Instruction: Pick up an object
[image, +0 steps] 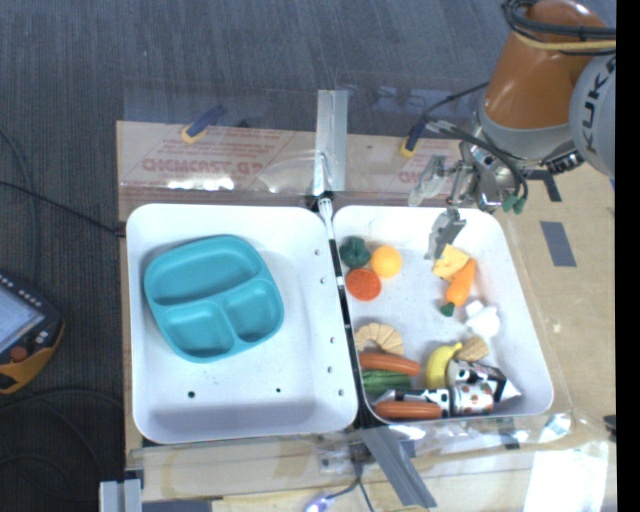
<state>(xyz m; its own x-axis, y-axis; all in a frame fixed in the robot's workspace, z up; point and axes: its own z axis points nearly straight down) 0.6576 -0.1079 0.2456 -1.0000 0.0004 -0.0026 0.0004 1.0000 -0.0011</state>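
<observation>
The left bin (160, 400) is seen to hold a blue divided plate (210, 295), lying toward its far left corner. The right bin (520, 310) is crowded with small toy foods: a green piece (353, 250), an orange ball (386, 261) and a red disc (364, 285) near the far left corner, and a yellow wedge (451, 262) atop a carrot (460, 285) toward the far right. The wedge, just under the hand (441, 238), is judged light, stiff and slightly slick, best gripped across its flat sides; whether the hand is spread or closed cannot be told, and nothing is seen held.
</observation>
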